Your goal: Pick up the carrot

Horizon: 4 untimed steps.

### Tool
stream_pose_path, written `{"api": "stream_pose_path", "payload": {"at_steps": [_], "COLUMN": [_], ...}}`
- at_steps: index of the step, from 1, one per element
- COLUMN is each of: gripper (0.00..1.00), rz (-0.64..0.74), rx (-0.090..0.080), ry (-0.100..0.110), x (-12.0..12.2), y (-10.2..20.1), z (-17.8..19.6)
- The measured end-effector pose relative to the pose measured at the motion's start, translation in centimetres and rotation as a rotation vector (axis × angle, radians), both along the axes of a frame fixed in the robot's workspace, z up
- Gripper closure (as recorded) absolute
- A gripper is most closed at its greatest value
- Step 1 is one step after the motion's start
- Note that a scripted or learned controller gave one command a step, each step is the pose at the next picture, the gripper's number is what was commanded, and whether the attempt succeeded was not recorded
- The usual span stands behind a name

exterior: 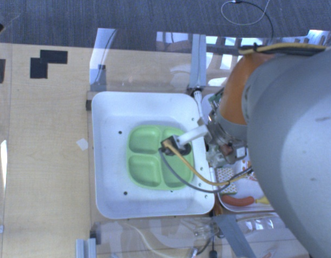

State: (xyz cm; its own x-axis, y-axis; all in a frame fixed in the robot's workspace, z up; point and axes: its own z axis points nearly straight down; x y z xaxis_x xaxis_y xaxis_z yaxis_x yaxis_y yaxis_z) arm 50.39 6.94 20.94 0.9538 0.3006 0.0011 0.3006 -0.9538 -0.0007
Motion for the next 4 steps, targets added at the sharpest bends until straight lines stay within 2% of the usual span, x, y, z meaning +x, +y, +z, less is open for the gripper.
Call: {"api": "stream_pose_path", "payload": {"at_steps": [1, 2, 3, 4], "gripper": [1.0, 1.0, 1.0, 1.0], "rz": [-0.094, 0.022, 0.101, -0.054], "rx": [0.0, -0.002, -0.002, -0.002], "ry": [-0.007, -0.001, -0.005, -0.007], "x": [-1.6, -1.2, -1.6, -0.6], "y": [5.2, 2.0, -0.7, -7.0], "z": [7.0, 6.1, 12.5, 20.9]}}
